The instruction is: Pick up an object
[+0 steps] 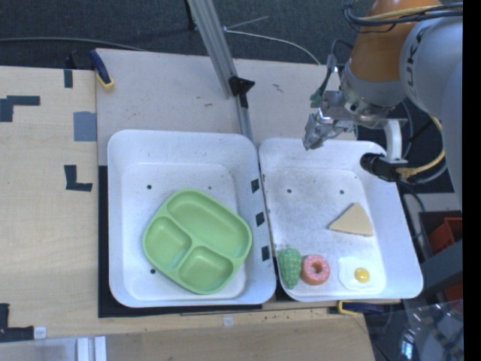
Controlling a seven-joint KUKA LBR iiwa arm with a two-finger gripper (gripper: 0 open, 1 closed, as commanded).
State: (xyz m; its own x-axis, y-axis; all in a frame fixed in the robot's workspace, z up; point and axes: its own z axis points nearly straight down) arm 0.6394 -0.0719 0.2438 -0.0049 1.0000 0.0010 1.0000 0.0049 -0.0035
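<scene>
- Camera view: gripper [314, 137] hangs over the far rim of the right bin [391, 201]; whether open or closed, cannot tell.
- Cheese wedge [352, 221] lies mid-bin; green toy [289, 266], donut [315, 269] and fried egg [359, 274] line the bin's near wall.
- Risk: flat wedge may slip from the grip; crowded near-wall items invite a miss.

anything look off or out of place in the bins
Nothing spilled or damaged. The green tray sits askew in the left bin, and the right bin's toys crowd its near edge, away from the gripper.
</scene>
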